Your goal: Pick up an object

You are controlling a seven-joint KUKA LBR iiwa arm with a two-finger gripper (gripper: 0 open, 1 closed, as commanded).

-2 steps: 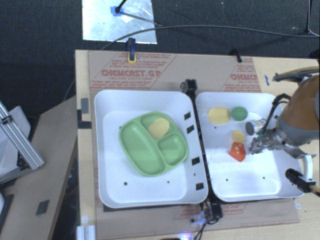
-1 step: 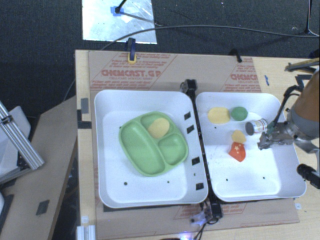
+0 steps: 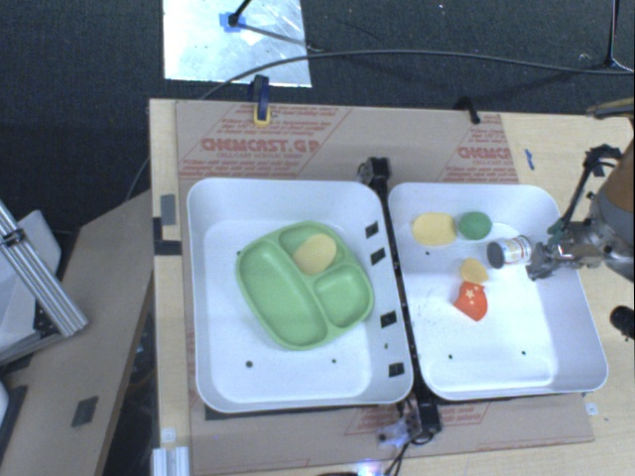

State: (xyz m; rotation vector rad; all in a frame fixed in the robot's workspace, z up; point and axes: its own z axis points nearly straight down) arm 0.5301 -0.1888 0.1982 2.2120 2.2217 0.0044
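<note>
The arm reaches in from the right edge, low over the right bin [image 3: 571, 360], with its wrist lying roughly level and pointing left. The gripper [image 3: 536, 258] sits at the end of it, near the bin's right wall, about halfway up.

In the right bin there are 5 things. A silver can [image 3: 509, 250] lies on its side just left of the gripper, its end touching or nearly touching the tip. A yellow disc [image 3: 434, 228] and a green ball [image 3: 474, 225] lie side by side near the bin's far wall, touching or almost so. Below the can sits a small yellow piece [image 3: 473, 271], and just below that a red-orange piece [image 3: 471, 301]; the 2 are touching or very close. None of these lies between the gripper and the can.

The left bin [image 3: 223, 375] holds a green tray [image 3: 288, 300] with 3 compartments, tilted in the bin. A yellow lump [image 3: 316, 253] rests in its far compartment. A black divider with clips runs between the 2 bins.

The gripper is dark and small here, and I cannot tell how it is set or whether it grips the can.
</note>
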